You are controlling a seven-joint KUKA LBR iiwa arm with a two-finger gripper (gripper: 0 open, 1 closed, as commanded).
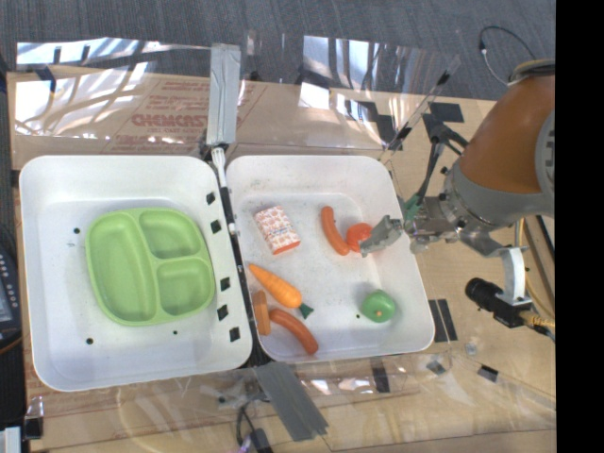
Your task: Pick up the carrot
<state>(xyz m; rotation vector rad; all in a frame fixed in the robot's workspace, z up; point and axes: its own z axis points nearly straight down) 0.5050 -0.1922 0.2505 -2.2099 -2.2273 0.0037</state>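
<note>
My pincer (379,235) reaches in over the right-hand bin (401,206) from its right rim, low above the white floor. I cannot tell how wide it is set; its grey tip blurs against a small red-orange round thing (358,235) that lies just beside it, and nothing shows clearly gripped.

The carrot (275,286) lies well apart from my pincer, toward the left wall of that same bin, slanted with its green end pointing to the bin's middle. Taking the carrot as my mark: just below it a reddish sausage (293,330) lies slanted the same way, and a short orange piece (261,311) sits near the bin's left wall beside it. Above the carrot is a small pink-and-white patterned box (276,229). Up and to the right of the carrot, another sausage (332,230) lies beside the round red thing. To the carrot's right, near the bin's lower right corner, sits a green apple (378,306).

Left of the carrot, across the bin wall, the left-hand bin (47,196) holds a green divided plate (149,265).
</note>
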